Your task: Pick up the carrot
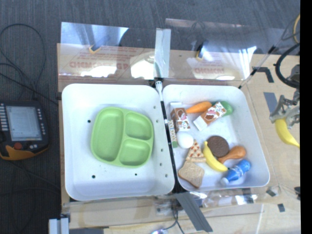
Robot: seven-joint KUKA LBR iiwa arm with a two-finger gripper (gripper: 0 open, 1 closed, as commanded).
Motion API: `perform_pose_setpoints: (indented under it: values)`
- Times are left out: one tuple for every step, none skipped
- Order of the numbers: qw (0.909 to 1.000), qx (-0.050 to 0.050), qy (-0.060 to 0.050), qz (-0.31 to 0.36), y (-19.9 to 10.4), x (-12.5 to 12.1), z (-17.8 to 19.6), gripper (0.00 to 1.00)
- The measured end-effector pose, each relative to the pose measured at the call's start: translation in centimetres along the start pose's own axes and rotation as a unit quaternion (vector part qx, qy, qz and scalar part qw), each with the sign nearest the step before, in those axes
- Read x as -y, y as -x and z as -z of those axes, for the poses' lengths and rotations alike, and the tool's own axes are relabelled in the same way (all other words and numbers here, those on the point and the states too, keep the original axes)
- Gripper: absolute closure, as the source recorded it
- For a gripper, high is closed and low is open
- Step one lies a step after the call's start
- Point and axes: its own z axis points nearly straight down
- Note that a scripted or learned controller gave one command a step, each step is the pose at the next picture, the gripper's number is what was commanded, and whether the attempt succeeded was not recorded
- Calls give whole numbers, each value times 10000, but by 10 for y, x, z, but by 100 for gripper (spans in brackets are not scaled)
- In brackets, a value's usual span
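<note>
One fixed camera looks down from above at a slant, well back, taking in both bins (73, 179), the bench (282, 169) and dark floor beyond.

Bench contents: two shallow white plastic bins, toy foods, one divided plate.

Left white bin (78, 179) holds a light-green three-compartment plastic plate (122, 136), lying flat near its middle. Right white bin (251, 126) holds: brown-and-white carton (181, 120) at left; white egg (185, 140) just below it; brown-and-white box with green end (215, 113) at upper middle; dark round chocolate cookie (217, 145); yellow banana (212, 158) touching the cookie's lower left; pizza slice (195, 152); bread slice (192, 173); brown drumstick (235, 154); blue-and-white bottle (236, 172). Black handheld screen pendant (22, 129) rests on the floor, left. Second yellow banana (285, 132) lies on the bench, right of the bins.
</note>
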Motion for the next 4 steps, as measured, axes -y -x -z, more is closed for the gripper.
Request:
perform_pose_setpoints:
  values:
    - [9897,-9,5,-1434,-19,-32,-110,100]
    - [9897,-5,-14,-1433,-19,-31,-108,0]
    - [9808,-14,32,-1950,43,-44,-212,0]
    - [9789,3,-13,-2042,120,24,-258,0]
